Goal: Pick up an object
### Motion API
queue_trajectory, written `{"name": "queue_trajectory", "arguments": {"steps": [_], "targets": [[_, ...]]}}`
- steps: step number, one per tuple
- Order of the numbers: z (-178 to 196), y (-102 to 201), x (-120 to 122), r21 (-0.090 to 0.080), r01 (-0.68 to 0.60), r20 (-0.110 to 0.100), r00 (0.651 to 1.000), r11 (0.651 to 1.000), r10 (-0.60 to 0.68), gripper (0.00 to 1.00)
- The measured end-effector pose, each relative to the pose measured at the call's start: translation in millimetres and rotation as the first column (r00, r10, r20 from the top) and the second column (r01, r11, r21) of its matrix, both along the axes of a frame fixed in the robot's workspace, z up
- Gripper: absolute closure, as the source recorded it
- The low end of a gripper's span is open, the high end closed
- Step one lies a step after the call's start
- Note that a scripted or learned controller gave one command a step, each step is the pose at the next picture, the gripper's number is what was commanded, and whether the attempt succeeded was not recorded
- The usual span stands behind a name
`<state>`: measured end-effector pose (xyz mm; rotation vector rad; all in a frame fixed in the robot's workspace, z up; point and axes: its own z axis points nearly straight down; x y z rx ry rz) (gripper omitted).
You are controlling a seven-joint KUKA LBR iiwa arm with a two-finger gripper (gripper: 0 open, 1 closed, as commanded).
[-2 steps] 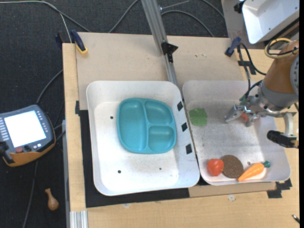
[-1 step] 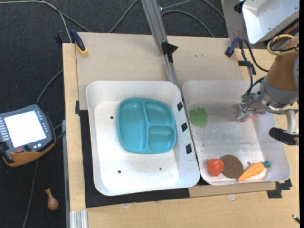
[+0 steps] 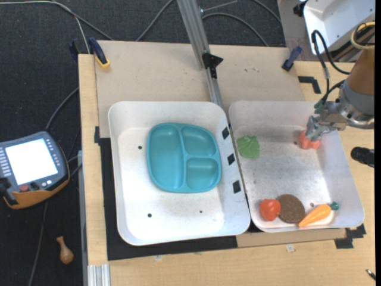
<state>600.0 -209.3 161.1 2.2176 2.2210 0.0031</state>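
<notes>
On the table (image 3: 155, 64), the left bin (image 3: 128, 219) held a teal divided plate (image 3: 183, 157). The right bin (image 3: 342, 177) held a green leafy toy (image 3: 248, 146) near its left wall and, along its near edge, a red tomato (image 3: 269, 209), a brown round patty (image 3: 290, 208) and an orange carrot (image 3: 315, 215). The pincer (image 3: 314, 131) sat low over a salmon-pink object (image 3: 307, 140) at the far right; whether it gripped it I could not tell.

— What do you see of the arm (image 3: 361, 94)?
— You've got an orange band above a grey wrist ring. Below that, the gripper (image 3: 314, 131) is a small grey metal block.
— Any cables?
— A black cable (image 3: 323, 52) loops down by your arm from the white housing (image 3: 339, 8) above.
</notes>
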Motion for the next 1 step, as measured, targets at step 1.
{"name": "queue_trajectory", "arguments": {"steps": [1], "targets": [[62.6,5.6,6.4,-0.001,-0.001,0.004,1.000,1.000,0.001,1.00]]}}
